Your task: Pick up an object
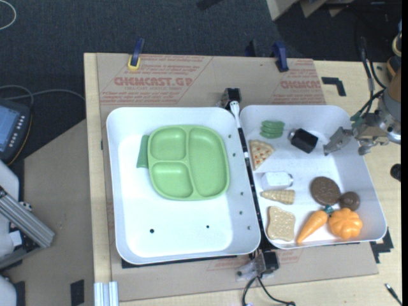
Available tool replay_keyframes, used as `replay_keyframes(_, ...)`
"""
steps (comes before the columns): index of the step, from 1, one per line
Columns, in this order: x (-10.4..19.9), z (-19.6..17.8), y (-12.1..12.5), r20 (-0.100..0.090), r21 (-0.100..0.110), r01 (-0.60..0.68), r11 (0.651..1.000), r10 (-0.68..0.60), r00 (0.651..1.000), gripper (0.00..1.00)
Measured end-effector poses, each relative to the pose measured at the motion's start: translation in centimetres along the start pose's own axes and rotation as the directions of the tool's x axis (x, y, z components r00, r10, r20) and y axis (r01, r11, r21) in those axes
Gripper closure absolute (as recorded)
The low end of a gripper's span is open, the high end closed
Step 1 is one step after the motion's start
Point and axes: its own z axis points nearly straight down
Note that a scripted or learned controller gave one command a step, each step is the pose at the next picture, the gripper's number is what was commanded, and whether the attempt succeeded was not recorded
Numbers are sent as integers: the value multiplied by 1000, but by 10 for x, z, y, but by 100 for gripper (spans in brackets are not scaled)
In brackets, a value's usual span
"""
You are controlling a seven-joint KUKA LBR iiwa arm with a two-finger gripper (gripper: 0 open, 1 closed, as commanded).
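a light green three-section plastic plate (189,161) lies in the left white bin (127,222). the right white bin (373,196) holds toy food, an orange plastic pumpkin (345,223) nearest. the grey two-finger gripper (349,140) hovers at the right rim, spread, pinching nothing.

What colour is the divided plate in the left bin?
Light green, the divided plate, seen clearly in the camera view.

Arm (394,75) cropped at right edge
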Motion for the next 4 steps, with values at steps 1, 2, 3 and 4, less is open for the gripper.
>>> replay_keyframes(1,0,-8,3,4,-13,3,1000,-3,1000,0)
replay_keyframes(2,-2,56,4,1,-6,3,1000,-3,1000,0)
replay_keyframes(3,3,96,6,-5,-11,7,1000,-7,1000,0)
replay_keyframes(4,1,84,6,1,-14,6,1000,-6,1000,100)
